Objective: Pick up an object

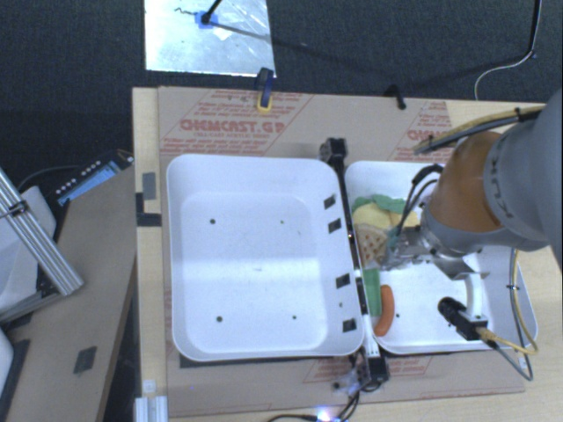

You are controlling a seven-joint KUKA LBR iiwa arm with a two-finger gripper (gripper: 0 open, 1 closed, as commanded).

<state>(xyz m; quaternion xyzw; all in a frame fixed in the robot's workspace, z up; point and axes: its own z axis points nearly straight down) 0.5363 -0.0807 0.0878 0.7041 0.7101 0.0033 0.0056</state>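
Several objects are crowding the right bin's [413, 337] near-left side: a yellow-green item [380, 207] just beyond the tool [393, 251], an orange piece [385, 310] just before it. Tool's opening: cannot tell, arm covering it.

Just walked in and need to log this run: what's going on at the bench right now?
The grey arm reaches in from the right and hangs low over the right bin, above a cluster of objects at the bin's left side. A green item and an orange one lie there against the divider, with yellow-green pieces further back. Nothing looks lifted yet.
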